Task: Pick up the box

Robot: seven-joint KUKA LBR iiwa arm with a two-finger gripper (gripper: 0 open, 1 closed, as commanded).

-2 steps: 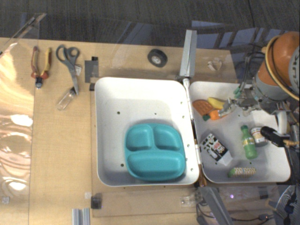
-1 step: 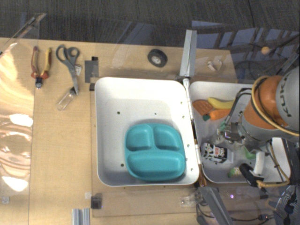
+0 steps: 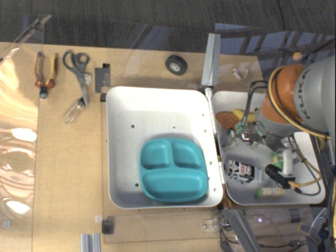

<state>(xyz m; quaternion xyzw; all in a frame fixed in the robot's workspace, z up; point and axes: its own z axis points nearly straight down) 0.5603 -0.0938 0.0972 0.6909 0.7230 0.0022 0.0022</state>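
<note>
The box (image 3: 240, 170) is small and flat, white with black print, and lies in the front left part of the right bin (image 3: 239, 196). My gripper (image 3: 240, 134) hangs over the same bin's back left part, a little beyond the box and apart from it. The grey arm with its orange band (image 3: 283, 91) covers much of the bin's right half. Nothing shows between the fingers.
A brown object (image 3: 227, 119) and a yellow object (image 3: 242, 113) lie at the right bin's back. A speckled green piece (image 3: 270, 192) lies at its front. The left bin (image 3: 126, 140) holds a teal divided plate (image 3: 173, 169). Scissors (image 3: 79, 70), pliers (image 3: 44, 72) and a tape roll (image 3: 176, 64) lie on the bench.
</note>
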